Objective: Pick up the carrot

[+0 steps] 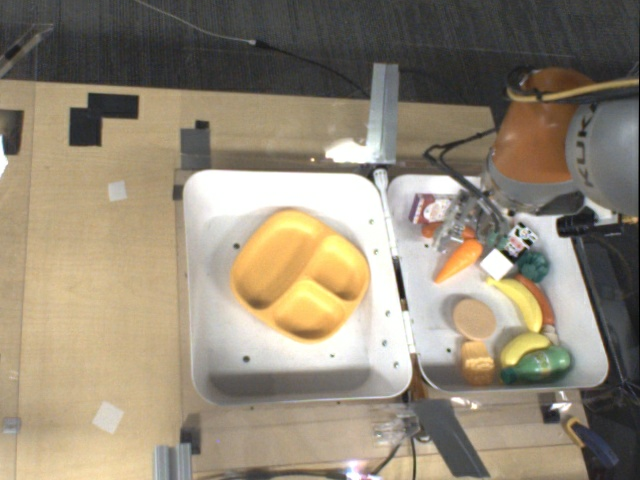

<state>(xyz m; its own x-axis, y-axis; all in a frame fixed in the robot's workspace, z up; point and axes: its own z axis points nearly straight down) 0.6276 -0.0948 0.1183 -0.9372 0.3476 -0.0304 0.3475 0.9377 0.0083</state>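
A pale wooden worktop (90, 298) stood on dark carpet. The left white bin (200, 358) held a yellow divided dish (300, 273). The right bin (590, 343) held bananas (525, 303), a round biscuit (474, 319) and the carrot (458, 259), lying near its upper middle. The hand (470, 223) hovered at the carrot's top end; its grip could not be made out.

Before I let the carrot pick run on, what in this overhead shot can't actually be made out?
- Gripper state: camera view, its metal parts blur together above the carrot's top end; contact cannot be judged.
- Packet at the back of the right bin: print too small to read.
- Dark green item: too small and partly behind the white block to identify.
- Arm: cut off by the right edge.
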